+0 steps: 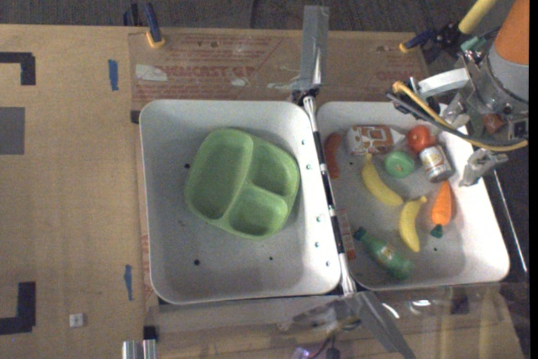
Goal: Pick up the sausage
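The arm's upper part was cut off at the frame's right edge; cables and wrist hardware hid the gripper (481, 164), so finger state could not be told. The sausage (333, 155) lay in the right bin (487, 261), against its left wall near the top, at approx. 9 o'clock from the gripper and well apart from it. Right bin also held a small carton (371, 138), tomato (419, 137), can (434, 163), green round item (399, 164), two bananas (380, 184), carrot (441, 207) and green bottle (383, 253). Left bin (168, 256) held a green divided plate (244, 181), tilted, approx. centre.
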### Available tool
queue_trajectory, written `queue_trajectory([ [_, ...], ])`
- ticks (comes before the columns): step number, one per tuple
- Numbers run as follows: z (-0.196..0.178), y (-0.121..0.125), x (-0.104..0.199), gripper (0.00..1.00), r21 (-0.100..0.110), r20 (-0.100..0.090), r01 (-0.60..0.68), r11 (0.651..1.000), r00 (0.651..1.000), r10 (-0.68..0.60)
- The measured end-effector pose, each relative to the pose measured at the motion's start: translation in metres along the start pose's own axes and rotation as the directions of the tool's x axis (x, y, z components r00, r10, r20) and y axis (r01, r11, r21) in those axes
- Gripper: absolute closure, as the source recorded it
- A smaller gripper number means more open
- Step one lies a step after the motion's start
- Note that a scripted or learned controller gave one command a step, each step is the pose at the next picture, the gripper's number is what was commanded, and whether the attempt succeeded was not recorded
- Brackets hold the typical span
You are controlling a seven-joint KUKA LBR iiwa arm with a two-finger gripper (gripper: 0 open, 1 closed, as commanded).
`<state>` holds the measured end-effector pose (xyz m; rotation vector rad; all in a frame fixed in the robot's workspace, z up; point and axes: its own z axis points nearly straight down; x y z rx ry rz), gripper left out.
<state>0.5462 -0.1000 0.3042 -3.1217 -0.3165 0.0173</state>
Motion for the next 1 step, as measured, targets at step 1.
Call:
queue_trajectory([
  [1,-0.1272,-0.081,0.0207,0.0,-0.006,-0.005,0.093,0.996,0.996,-0.093],
])
